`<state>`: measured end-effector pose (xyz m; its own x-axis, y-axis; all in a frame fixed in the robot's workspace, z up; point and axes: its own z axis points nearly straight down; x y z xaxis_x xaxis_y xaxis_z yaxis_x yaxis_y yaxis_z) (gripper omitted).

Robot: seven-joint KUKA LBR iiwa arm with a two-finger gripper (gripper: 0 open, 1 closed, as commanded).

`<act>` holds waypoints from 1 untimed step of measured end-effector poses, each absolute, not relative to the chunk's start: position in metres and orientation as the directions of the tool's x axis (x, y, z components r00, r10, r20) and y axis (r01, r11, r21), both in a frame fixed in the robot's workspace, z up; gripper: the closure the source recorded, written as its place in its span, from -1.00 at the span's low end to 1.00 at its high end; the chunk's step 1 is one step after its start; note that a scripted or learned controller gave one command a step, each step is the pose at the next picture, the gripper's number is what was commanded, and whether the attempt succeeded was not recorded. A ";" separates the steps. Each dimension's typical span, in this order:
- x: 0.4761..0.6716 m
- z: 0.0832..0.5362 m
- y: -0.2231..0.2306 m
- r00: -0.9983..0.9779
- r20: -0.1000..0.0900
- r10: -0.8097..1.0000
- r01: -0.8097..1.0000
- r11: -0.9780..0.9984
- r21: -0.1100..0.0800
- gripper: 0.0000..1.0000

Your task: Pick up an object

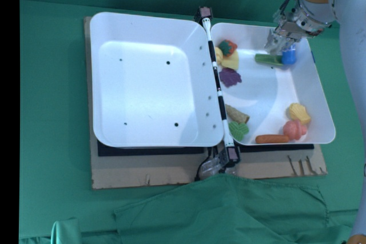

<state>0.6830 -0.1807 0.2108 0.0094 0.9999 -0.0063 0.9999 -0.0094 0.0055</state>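
Note:
My gripper (277, 44) hangs over the far right part of the right bin (321, 101), just above a green stick-shaped toy (267, 59) and a small blue cup-like piece (289, 56). It stands close over both, and nothing is seen lifted off the bin floor. Near the bin's left wall lie a red and green toy (227, 46), a yellow piece (231, 60) and a purple bunch of grapes (230, 77). Toward the front lie a brown piece (237, 114), a green leafy toy (238, 130), an orange carrot (272, 139), a pink toy (294, 130) and a yellow toy (298, 113).
The left bin (103, 123) sits beside the right one, with a black and white divider bar (216, 77) between them. Both rest on a cardboard sheet (143, 177) on green cloth. The arm comes in from the upper right.

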 end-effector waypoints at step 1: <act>0.698 0.186 -0.128 0.008 -0.008 1.000 1.000 -0.008 -0.003 1.00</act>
